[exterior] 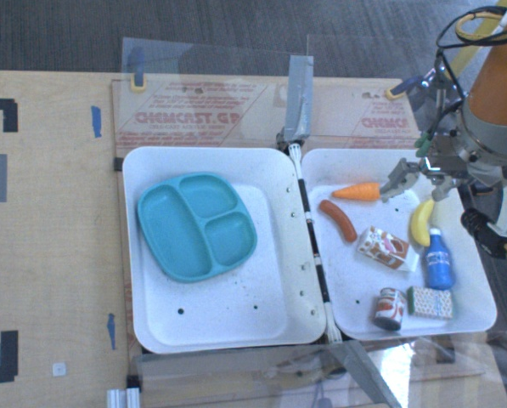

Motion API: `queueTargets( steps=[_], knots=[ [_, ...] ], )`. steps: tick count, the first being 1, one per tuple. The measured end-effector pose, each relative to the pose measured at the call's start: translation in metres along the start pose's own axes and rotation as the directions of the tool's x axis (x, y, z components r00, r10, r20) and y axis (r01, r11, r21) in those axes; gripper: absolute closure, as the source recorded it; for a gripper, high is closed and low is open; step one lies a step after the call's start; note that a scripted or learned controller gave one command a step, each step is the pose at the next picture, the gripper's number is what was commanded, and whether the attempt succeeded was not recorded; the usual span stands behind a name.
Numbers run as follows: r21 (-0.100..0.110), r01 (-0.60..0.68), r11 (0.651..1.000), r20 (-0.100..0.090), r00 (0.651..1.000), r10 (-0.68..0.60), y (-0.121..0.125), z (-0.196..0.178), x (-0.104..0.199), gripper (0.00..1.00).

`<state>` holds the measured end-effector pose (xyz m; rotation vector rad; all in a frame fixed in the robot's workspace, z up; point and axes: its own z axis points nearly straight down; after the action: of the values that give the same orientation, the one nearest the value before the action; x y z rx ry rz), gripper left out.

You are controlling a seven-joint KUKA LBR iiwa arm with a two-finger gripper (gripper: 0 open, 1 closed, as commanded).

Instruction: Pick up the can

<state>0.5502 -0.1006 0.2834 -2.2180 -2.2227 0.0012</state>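
The gripper (420, 182) hangs over the back part of the right bin (482, 313). Its two fingers (397, 178) are spread wide apart, and nothing is between them. One finger points down near the fat end of the carrot (357, 192). The other finger is just above the top of the banana (420, 222). You cannot tell if they touch those things.

The can (389, 308) is at the front of the right bin, well apart from the gripper. It lies tilted, with its silver end toward the front. Just beside it on the right is a green sponge (430, 303).

A blue bottle (438, 262) lies next to the banana, with its white cap pointing back. A small carton (384, 248) sits in the middle of the bin, and a sausage (339, 219) lies to its left.

The left bin (151, 313) holds a blue plate (197, 225) with three parts. Both bins sit on the tabletop (49, 245)
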Motion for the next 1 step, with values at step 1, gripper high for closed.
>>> queueTargets(
  steps=[1],
  knots=[
    [-0.002,0.058,0.998,0.001,0.998,-0.058,-0.0362,0.1489,-0.0043,0.00]
  ],
)
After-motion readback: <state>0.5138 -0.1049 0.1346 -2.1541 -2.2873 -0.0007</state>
